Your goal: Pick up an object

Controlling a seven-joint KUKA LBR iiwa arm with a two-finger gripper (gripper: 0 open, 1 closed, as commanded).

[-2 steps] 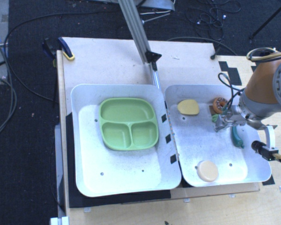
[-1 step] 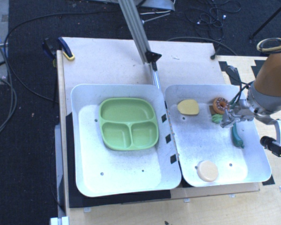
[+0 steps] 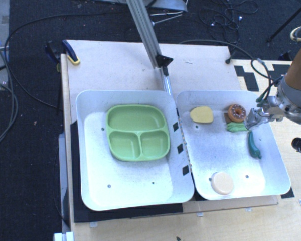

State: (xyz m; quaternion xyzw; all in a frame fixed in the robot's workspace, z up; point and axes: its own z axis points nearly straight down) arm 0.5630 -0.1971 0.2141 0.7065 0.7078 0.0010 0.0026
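The pale wooden surface [image 3: 120,64] carries two shallow white bins side by side. The left bin [image 3: 90,185] holds a light green plastic divided tray [image 3: 138,132] at its centre. The right bin [image 3: 271,179] holds all the small candidates for the pick.

My grey arm [image 3: 297,84] enters at 3 o'clock. My end effector [image 3: 255,115] stands over the right bin's 2 o'clock area; I cannot tell its state from this view.

Contents of the right bin, largest first:
1. Round cream puck-shaped item [image 3: 222,183], at 6 o'clock, well apart from the rest.
2. Yellow rounded bread-like item [image 3: 201,115], at 11 o'clock.
3. Dark green elongated item [image 3: 254,146], at 3 o'clock, near the wall.
4. Brown ring-shaped doughnut toy [image 3: 236,113], at 1 o'clock, touching a crumpled light green leaf-like piece [image 3: 236,127] below it.

Recommended procedure: the doughnut toy lies just beside my end effector and is judged the nearest target. I should centre over the ring, align to straddle one side of it, and descend vertically. Caution: the adjoining leaf-like piece may be caught in the same grasp. Verify the grasp before lifting.
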